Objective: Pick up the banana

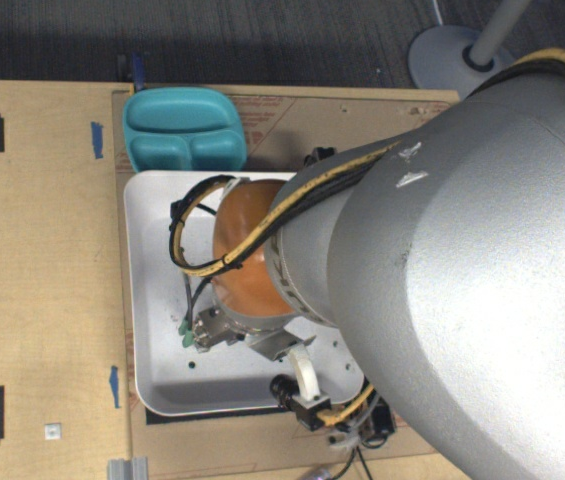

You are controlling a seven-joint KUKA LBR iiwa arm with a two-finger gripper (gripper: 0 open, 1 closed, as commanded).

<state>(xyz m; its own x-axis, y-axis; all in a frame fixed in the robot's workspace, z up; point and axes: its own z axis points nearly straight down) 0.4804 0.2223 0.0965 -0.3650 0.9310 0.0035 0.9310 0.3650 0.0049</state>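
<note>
Banana location cannot be confirmed: the arm [432,268] covers most of the white bin [152,268] and no banana is discernible. Wrist hardware hangs low over the bin's centre. Claw state and banana bearing cannot be told.

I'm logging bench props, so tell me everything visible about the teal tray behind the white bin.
The teal tray looks like smooth moulded plastic with rounded corners, split into one long compartment at the back and two smaller ones in front. It lies flat on the brown bench surface, beside the far rim of the white bin; whether they touch is unclear. Nothing shows inside it, and the arm is not on it.
</note>
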